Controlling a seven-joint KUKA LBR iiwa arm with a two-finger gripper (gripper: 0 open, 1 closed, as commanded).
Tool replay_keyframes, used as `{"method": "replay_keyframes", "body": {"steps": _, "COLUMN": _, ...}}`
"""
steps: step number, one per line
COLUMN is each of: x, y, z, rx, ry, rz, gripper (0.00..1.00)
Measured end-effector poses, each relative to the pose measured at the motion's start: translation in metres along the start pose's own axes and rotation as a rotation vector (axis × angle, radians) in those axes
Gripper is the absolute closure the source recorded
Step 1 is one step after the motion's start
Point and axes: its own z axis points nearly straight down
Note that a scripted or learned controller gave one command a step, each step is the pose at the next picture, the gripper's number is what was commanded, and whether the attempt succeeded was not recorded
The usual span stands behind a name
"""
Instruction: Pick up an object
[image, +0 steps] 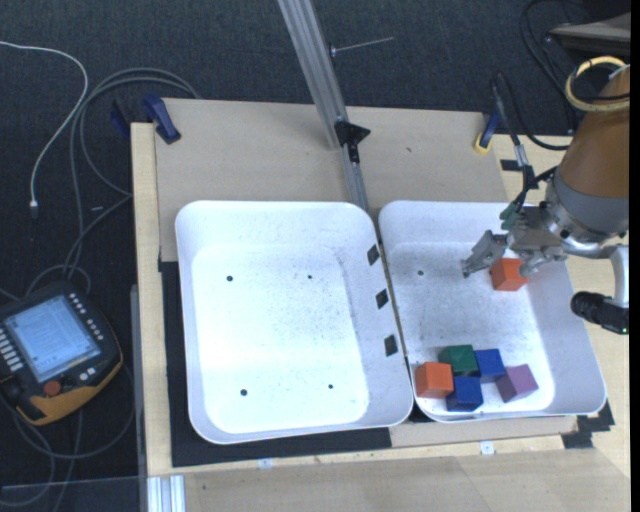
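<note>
In the right white plastic bin (570, 330), your gripper (512, 258) straddles a small orange cube (509, 275), grip unclear; centre squarely before lifting.

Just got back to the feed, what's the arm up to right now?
The gripper is over the right bin, fingers spread around an orange block lying apart from the rest. Whether it is gripped or lifted can't be told. Five other blocks sit clustered at the bin's near edge. The left bin isn't involved.
</note>
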Motion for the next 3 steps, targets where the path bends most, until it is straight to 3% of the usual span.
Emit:
{"method": "replay_keyframes", "body": {"steps": 1, "x": -0.029, "y": -0.042, "z": 0.019, "rx": 0.005, "ry": 0.0, "rz": 0.004, "gripper": 0.0}}
{"method": "replay_keyframes", "body": {"steps": 2, "x": -0.074, "y": 0.046, "z": 0.11, "rx": -0.017, "ry": -0.006, "rz": -0.002, "gripper": 0.0}}
{"method": "replay_keyframes", "body": {"steps": 3, "x": -0.089, "y": 0.097, "z": 0.118, "rx": -0.02, "ry": -0.012, "rz": -0.003, "gripper": 0.0}}
